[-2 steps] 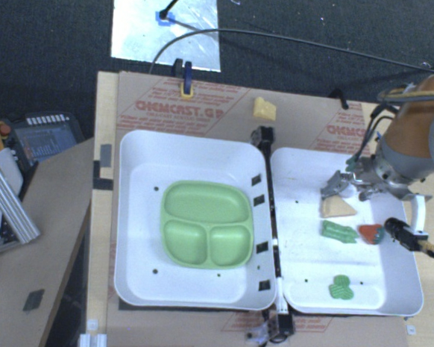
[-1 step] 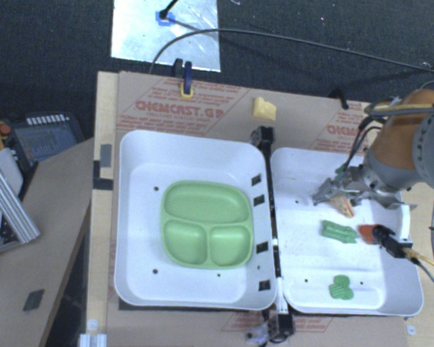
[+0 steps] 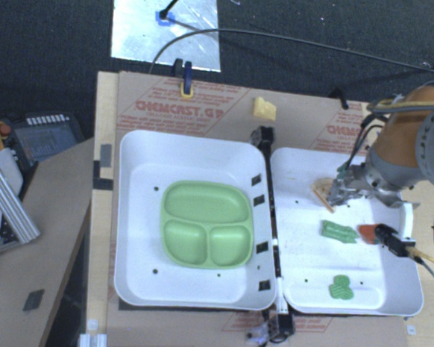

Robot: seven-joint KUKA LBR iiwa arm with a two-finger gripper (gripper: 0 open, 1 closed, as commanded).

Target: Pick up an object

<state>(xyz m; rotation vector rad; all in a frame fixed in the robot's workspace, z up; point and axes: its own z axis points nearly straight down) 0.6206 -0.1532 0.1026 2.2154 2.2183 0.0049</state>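
Nearest the lens, a small green piece [image 3: 341, 288] lies in the right bin [image 3: 405, 303]. Over a tan object [image 3: 322, 192] near that bin's far side, the pincer [image 3: 340, 194] is lowered; its state cannot be told. A glancing contact could merely push the object aside.

we see two white bins: the left bin [image 3: 136, 200] and the right bin [image 3: 395, 288] look like smooth, faintly glossy plastic. in the left bin lies a pale green divided tray [image 3: 204, 224], smooth matt plastic. under the bins we see a brown cardboard sheet [image 3: 229, 111], matt with red print. beyond the left bin, a foil-like sheet [image 3: 165, 23] shines, crinkled, on dark rough carpet [image 3: 47, 51]. the arm [image 3: 417, 144] beside the right bin looks like smooth grey metal.
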